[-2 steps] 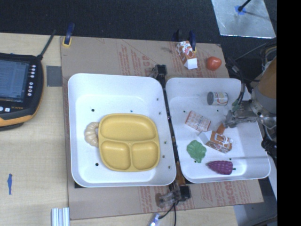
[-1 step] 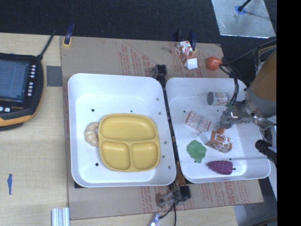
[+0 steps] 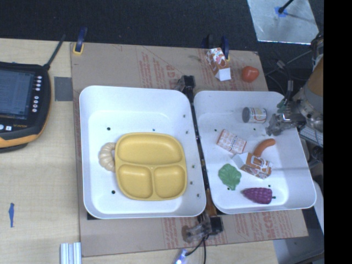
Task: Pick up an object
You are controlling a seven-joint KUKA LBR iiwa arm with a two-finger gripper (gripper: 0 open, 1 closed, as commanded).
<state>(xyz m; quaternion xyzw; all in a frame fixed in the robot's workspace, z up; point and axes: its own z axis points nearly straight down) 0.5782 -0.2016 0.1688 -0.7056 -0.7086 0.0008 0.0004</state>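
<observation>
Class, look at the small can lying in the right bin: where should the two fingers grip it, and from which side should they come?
Grip the can across the middle of its round body, coming straight down from above. It lies on its side with open floor of the right bin around it, so the fingers could probably close across its curved wall. The gripper is already close beside it.

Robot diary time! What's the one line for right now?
gripper: over right bin, holding nothing seen | nearest: can, sausage | left bin: yellow tray
</observation>
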